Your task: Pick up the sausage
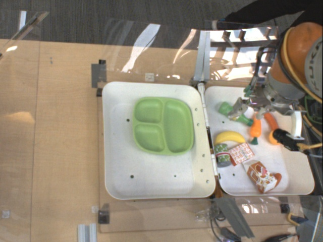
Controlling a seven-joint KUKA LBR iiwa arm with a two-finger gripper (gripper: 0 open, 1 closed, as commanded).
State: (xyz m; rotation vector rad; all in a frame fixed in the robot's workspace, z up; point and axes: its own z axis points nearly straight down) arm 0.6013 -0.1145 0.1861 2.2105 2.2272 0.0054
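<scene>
The right bin (303, 188) serves as the landmark. Inside it, toward its far side, the pincer (241, 109) hangs low over a green toy piece (225, 107), and whether it is released or clenched cannot be told, since the metal parts blur together there. Nothing can be seen gripped in it.

The sausage (271, 120) appears to be the reddish-orange cylinder lying near the bin's far right part, just beside a small carrot (256, 129) and partly under the wrist hardware; the identification is a judgement, as part of it is covered. Nearer the bin's middle lie a banana (229, 136), a small can (222, 157) against the left wall, a red-and-white packet (241, 153), and a brown-and-white pouch (262, 177) toward the near edge. Left of this bin, the other bin holds a green divided plate (164, 125).

The sausage looks like a light, stiff plastic toy with a smooth, rounded skin, so it is likely to roll or slip from a loose hold. The sound grip would be across its short width at mid-length, clear of the carrot.
</scene>
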